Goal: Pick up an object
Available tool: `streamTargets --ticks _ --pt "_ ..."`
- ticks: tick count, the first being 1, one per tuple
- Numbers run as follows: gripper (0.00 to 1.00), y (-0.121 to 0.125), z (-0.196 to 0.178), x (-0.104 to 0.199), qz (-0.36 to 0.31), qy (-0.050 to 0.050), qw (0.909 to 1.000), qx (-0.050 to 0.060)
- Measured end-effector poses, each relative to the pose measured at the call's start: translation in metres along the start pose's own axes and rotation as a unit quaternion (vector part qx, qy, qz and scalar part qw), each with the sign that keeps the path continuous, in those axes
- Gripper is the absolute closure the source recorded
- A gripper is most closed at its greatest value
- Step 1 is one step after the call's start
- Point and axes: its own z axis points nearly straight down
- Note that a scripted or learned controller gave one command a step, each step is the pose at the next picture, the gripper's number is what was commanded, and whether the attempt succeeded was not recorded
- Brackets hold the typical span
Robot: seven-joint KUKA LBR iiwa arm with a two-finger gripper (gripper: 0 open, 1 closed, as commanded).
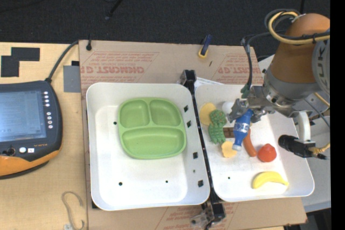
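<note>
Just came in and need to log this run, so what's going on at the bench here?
A grey arm with an orange band reaches in over the right bin, its gripper low above a pile of toy food. A blue bottle sits right under it, beside a green broccoli piece, a red tomato and a banana. The left bin holds a green divided plate. A grasp is not evident.

A green divided plate (151, 127) lies in the left white bin (102, 169), near that bin's middle. Well to the left of the plate, off the cardboard sheet (135, 64), rests a pendant tablet (27, 118) (grey screen, orange underside). Beyond the plate, toward the far right, a blue-and-yellow clamp (205, 47) grips the cardboard's edge.
</note>
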Motion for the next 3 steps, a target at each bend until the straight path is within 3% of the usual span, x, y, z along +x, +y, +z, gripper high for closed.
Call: streamTargets --ticks 1,2,3 --pt "1.00 0.028 0.012 0.044 -0.002 0.001 1.0000 0.001" --pt "1.00 0.027 -0.006 0.040 0.000 0.000 1.0000 0.001" --pt "1.00 0.030 0.011 0.051 0.000 0.000 1.0000 0.003"
